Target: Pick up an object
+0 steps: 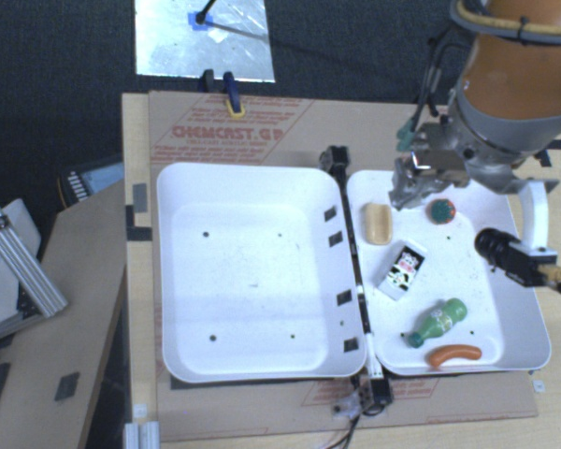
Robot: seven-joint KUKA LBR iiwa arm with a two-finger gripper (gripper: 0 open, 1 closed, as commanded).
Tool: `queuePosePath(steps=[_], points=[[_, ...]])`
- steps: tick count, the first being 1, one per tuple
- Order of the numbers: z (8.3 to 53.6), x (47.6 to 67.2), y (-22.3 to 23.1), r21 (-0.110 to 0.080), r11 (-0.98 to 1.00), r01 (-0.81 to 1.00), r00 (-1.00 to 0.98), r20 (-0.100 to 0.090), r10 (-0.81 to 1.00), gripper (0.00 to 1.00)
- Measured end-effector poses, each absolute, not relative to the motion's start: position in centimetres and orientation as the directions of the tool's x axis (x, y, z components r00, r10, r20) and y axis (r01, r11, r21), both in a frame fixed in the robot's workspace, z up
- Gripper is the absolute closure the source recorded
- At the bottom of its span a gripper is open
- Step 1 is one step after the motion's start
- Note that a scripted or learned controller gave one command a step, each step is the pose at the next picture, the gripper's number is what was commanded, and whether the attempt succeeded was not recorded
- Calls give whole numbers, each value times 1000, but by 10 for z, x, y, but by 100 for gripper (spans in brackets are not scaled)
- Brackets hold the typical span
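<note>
The right bin (528, 344) holds several objects. A tan block (379, 224) lies near its back left corner and a small green ball (440, 211) sits to the right of the block. A white and black box (403, 270) lies in the middle. A green bottle (439, 320) and an orange sausage (454, 354) lie near the front edge. My gripper (409, 193) hangs over the back of the right bin, just above and between the tan block and the green ball, and I see no object in it.
The left bin (168, 251) stands beside the right one, parted by a black hinge strip (351, 251). A black cylinder on a white bracket (510, 253) juts over the right bin's right side. Brown cardboard (252, 124) lies under both bins.
</note>
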State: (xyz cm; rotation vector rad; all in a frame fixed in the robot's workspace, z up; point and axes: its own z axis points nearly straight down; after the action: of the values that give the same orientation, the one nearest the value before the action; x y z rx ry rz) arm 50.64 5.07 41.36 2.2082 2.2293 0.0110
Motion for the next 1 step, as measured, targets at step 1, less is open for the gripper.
queuePosePath(steps=[1], points=[[431,507,91,4,8,1000,-8,1,1000,100]])
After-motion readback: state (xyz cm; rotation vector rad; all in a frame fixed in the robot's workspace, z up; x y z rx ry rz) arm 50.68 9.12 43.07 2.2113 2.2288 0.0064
